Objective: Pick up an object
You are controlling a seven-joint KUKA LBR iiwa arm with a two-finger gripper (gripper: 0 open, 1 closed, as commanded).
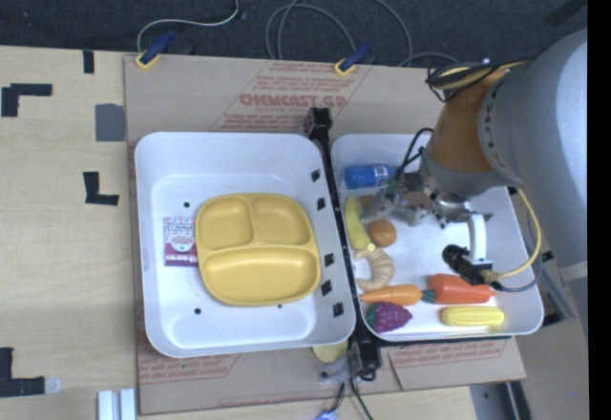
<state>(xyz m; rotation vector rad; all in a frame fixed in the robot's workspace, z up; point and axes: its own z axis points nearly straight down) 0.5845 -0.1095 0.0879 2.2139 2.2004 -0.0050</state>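
The right bin [424,251] holds several toy foods: a blue bottle [366,176] at the back left, a yellow banana [355,225], a brown ball [382,233], a pale curled piece [379,267], an orange carrot [391,295], purple grapes [389,317], a red-orange vegetable [460,290] and a yellow corn cob [472,317]. My gripper [410,203] hangs low in this bin, just right of the blue bottle and above the brown ball. Its tips are hidden by the wrist, and nothing shows as held.
The left bin [153,165] carries a yellow divided plate [258,248] and a small printed packet [179,241] by its left wall. A black divider [329,218] separates the bins. The arm covers the right bin's far right side.
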